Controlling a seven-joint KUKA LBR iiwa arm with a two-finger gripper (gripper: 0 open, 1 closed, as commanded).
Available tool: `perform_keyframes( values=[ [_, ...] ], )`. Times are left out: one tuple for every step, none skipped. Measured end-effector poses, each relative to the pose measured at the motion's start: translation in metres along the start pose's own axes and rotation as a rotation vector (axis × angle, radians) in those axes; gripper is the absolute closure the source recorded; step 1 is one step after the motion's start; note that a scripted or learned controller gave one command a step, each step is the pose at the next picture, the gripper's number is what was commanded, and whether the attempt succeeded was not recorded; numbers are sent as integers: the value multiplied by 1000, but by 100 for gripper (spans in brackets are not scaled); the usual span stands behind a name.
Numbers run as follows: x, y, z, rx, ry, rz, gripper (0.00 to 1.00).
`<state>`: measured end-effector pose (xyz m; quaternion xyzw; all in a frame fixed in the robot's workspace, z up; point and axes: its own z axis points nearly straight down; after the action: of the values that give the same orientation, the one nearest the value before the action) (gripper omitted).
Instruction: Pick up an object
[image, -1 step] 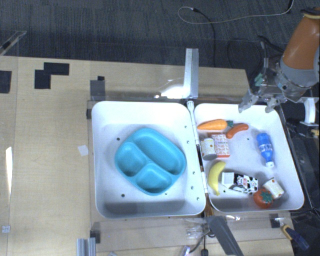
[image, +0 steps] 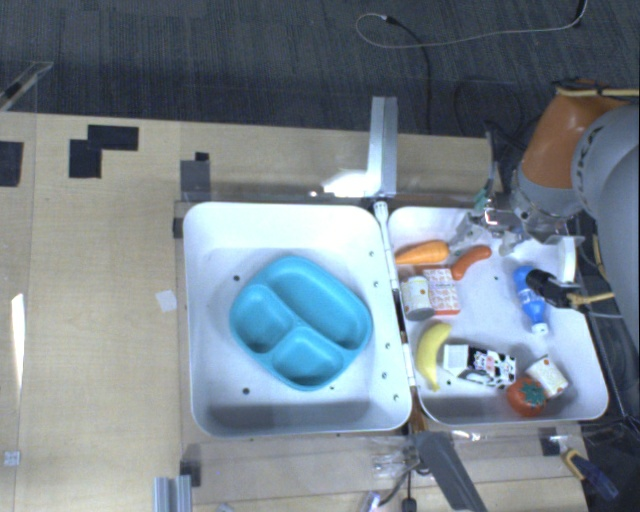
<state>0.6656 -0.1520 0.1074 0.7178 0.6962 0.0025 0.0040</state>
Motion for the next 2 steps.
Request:
perform_keyframes(
  values=[
    [-4, -25, 19, 1, 1, 93, 0],
    [-2, -22, 6, -5, 2, 90, 100]
  ],
)
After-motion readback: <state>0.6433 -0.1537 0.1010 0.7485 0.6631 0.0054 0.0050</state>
